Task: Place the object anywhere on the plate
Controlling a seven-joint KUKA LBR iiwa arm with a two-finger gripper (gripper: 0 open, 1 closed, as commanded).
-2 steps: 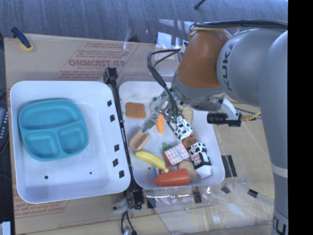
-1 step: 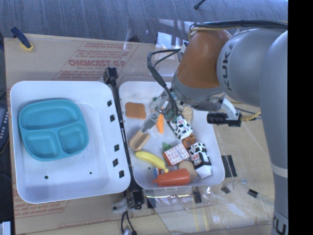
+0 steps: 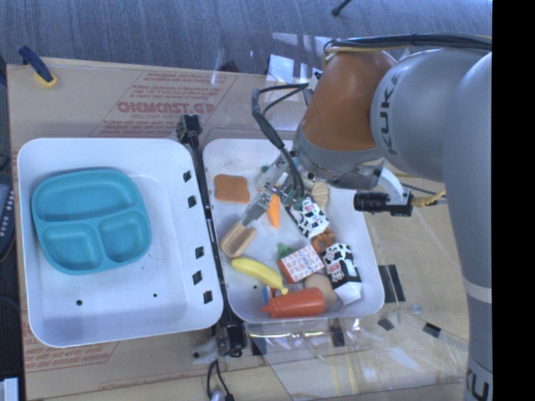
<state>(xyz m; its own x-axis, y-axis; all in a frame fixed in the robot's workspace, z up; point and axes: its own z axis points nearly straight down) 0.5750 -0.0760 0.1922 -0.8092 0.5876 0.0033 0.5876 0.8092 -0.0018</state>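
Hand: lowered over right bin, orange carrot between its fingers; arm bent overhead.

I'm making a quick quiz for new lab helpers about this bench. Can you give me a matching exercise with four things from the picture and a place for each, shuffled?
Things:
1. blue plate
2. banana
3. toast slice
4. red sausage

Places:
A. near edge of the right bin, in front of the other food
B. far left corner area of the right bin
C. in the left bin
D. right bin, left of the red-and-white carton

Pairs: 1-C, 2-D, 3-B, 4-A
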